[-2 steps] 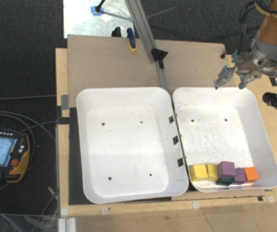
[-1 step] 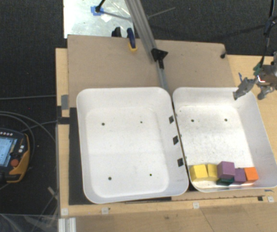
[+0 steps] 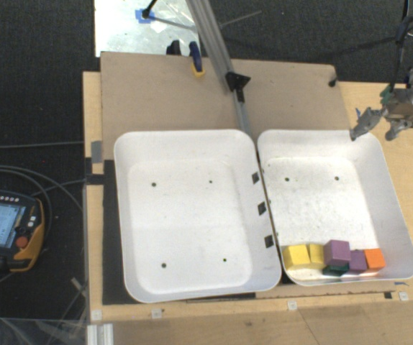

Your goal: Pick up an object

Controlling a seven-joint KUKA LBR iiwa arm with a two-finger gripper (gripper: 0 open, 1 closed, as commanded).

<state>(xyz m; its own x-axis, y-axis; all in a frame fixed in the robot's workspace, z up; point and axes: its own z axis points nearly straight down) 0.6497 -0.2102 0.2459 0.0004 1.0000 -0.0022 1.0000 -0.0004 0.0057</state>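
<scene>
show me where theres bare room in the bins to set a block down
The left bin has a bare floor wall to wall. The right bin is bare from its far wall down to the blocks, which crowd its near wall. The tool hovers by its far right corner.

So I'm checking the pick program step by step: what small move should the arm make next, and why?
Probably swing the gripper from the right bin's far right corner toward its near edge, stopping above the blocks. The yellow block, purple block and orange block all sit clustered along that near wall, and the gripper is far from them with nothing between its fingers.
</scene>
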